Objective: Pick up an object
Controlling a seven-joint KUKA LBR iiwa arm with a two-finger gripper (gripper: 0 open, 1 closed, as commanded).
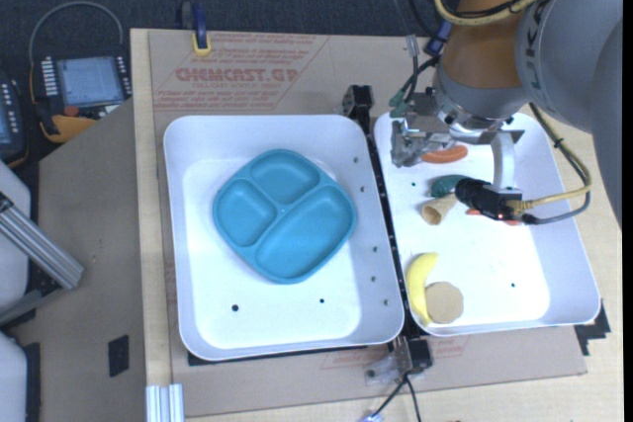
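My gripper (407, 145) hangs over the back left part of the right bin (554, 301), under the grey arm and its orange band. An orange-red, carrot-like piece (447, 154) lies just to its right, partly under the wrist. In front of that sit a dark green item (447, 184) and a tan cone-shaped piece (435, 210). A yellow banana (419, 277) and a round tan disc (445, 301) rest at the bin's front left corner.
The left bin (198, 292) holds a blue divided plate (285, 212). A black divider strip (380, 203) runs between the two bins. A black and orange cable fitting (492, 200) juts from the wrist over the right bin. Brown cardboard (247, 69) lies behind the bins.
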